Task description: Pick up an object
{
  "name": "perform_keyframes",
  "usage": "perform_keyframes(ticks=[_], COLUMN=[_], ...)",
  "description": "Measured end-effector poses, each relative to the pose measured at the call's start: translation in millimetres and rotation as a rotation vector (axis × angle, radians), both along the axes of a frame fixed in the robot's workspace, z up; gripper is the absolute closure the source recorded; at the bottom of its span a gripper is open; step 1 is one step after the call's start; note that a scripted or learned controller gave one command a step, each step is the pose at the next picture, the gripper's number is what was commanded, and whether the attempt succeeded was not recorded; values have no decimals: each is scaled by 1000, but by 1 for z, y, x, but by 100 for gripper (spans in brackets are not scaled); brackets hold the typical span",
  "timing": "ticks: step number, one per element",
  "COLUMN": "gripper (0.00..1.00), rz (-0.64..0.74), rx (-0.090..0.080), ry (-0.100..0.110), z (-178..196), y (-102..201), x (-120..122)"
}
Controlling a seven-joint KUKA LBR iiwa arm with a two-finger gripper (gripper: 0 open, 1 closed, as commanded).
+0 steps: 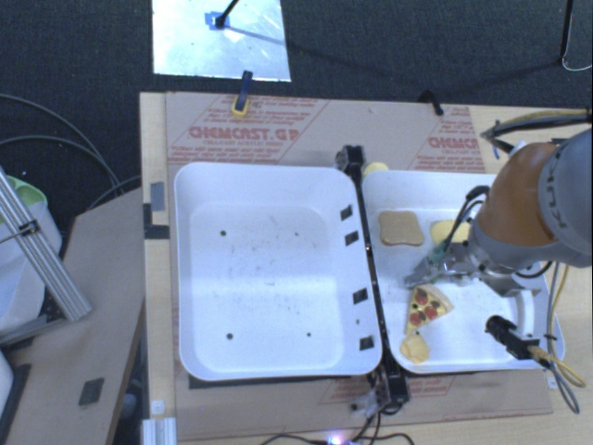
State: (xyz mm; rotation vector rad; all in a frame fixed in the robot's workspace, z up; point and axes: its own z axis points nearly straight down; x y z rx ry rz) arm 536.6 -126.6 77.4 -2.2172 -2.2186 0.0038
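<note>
Nearest, the pizza slice (428, 306) lies just below the gripper (428, 272) — approach step, finger state unclear — next, descend squarely.

The arm (542, 202) hides part of a yellow object (444, 231) in the right bin (463, 355).

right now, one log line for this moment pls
arm: over right bin | gripper: above pizza slice, nothing seen held | also in bin: toast, yellow pieces

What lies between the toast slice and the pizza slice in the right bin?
In the camera view, the hand sits between the toast slice and the pizza slice.
</note>
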Motion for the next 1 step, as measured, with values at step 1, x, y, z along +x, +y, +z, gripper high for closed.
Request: perform_keyframes(ticks=[1], gripper=[0], rz=[5], rx=[1], ry=[-3], z=[7], y=[43], x=[-19])
